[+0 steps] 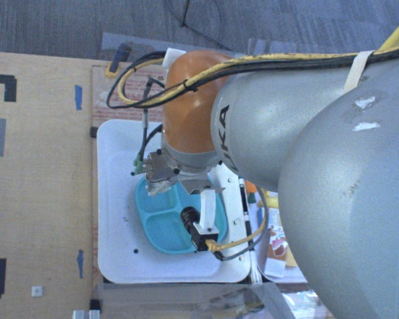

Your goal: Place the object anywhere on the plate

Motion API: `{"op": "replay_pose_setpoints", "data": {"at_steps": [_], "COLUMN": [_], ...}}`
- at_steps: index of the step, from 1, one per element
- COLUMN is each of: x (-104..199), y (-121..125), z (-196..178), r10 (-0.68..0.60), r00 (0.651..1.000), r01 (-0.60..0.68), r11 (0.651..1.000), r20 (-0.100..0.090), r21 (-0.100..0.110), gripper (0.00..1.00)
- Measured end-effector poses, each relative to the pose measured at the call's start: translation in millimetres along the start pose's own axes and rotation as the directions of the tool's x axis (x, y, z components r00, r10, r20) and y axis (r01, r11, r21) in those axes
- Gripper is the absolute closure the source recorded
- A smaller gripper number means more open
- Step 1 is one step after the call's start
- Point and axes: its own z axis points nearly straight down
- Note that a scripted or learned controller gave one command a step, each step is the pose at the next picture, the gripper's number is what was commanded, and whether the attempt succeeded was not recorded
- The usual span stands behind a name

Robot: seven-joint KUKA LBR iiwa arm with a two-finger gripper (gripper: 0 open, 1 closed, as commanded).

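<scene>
Tool (159,181) over turquoise divided plastic plate (156,221) in white shallow bin (116,204)
Tool state and object: cannot tell; plate looks light, stiff, slippery

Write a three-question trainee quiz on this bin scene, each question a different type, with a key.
1. True or false: the blue plate lies in the white bin.
2. Multiple choice: the band above the arm's wrist is A) green, B) orange, C) black.
3. Fill in: the plate has ___ compartments rather than one flat surface.

Key: 1 true. 2 B. 3 divided; the gripper sits over the plate's upper end, and whether it holds anything cannot be told.
</scene>
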Motion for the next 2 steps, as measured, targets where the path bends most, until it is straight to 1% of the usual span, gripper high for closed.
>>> {"op": "replay_pose_setpoints", "data": {"at_steps": [1, 2], "x": [-16, -106], "y": [-66, -88], "z": [45, 67], "r10": [-0.164, -0.352], "r00": [0.986, 0.936], "r01": [0.164, 0.352], "r11": [0.986, 0.936], "r20": [-0.003, -0.004], "r21": [-0.001, -0.003], "gripper": [1.0, 1.0]}}
